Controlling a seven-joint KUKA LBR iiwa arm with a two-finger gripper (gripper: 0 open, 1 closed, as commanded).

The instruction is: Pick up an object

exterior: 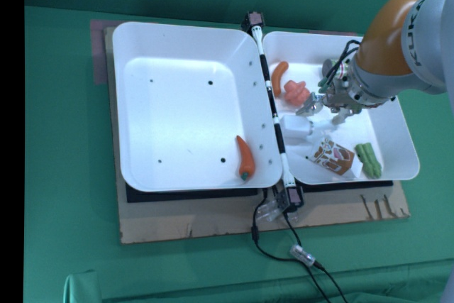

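Here, above the right bin (394, 120), my gripper (325, 110) hangs low with its two fingers spread apart and nothing between them, one fingertip (307, 110) pointing toward the bin's centre divider and the other (340, 116) just behind it toward my wrist. The nearest candidate for the pick, a white block-like object (296, 128), lies just below and slightly left of the gripper in the camera view, close to the divider (273, 106), and by my reading it is the thing the coming move turns on: a short drop and a small shift toward the divider would bring the open fingers over it. Its long axis appears to run roughly across the bin, though its pale surface against the white floor makes the outline hard to read. A salmon-coloured lumpy toy (296, 89) sits just beyond the gripper, toward the bin's far wall, with an orange sausage-shaped piece (279, 74) beside it. Nearer the front rim lie a small brown-and-white carton (333, 156), tilted on its side, and a green bean-like bundle (368, 159) just beside it. An orange carrot (245, 157) rests well apart in the left bin (177, 46), near its front right corner.
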